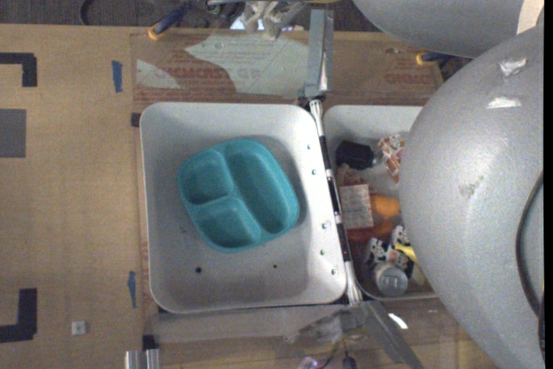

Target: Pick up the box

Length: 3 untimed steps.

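Nearest the camera, the grey arm (471,212) bulks over the right side of the frame and covers much of the right bin (373,115). We cannot tell what state the gripper is in, so nothing suggests a grasp yet; we judge the pick not done, with the reach, the closing and the lift all left.

Beneath the arm, along the left strip of the right bin, lies a jumble. A small flat box (355,206) with a pale printed face rests near the bin's left wall, at right of centre in the frame, and we take it for the task's thing. Just beside it sits an orange item (385,206), above it a black object (353,155), below it a can (392,280).

Further left, the left bin (168,272) holds a teal divided plate (238,194), lying flat at its middle.

Beyond both bins, the desk (69,186) runs brown toward the frame's left edge.
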{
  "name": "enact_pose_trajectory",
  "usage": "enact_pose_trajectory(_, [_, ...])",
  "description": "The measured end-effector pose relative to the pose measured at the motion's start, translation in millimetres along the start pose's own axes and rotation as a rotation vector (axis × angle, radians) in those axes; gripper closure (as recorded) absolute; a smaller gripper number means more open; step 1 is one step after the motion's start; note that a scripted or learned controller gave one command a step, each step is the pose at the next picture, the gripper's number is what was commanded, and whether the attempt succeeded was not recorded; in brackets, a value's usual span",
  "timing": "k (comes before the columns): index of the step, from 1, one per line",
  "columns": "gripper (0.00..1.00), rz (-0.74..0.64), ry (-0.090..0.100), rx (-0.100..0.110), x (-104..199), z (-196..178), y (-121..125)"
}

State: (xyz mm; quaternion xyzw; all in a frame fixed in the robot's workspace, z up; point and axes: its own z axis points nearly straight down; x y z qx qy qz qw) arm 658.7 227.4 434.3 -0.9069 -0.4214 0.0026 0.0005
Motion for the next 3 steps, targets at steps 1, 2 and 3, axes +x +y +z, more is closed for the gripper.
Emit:
enact_pose_trajectory(1, [1.0, -0.001, -0.002, 0.001, -1.0, 197.8, -0.9])
enact_pose_trajectory(2, [1.0, -0.007, 0.001, -0.001, 1.8, 184.4, -3.4])
enact_pose_trajectory(3, [1.0, 0.006, 0.002, 0.0, -49.1, 240.2, -47.4])
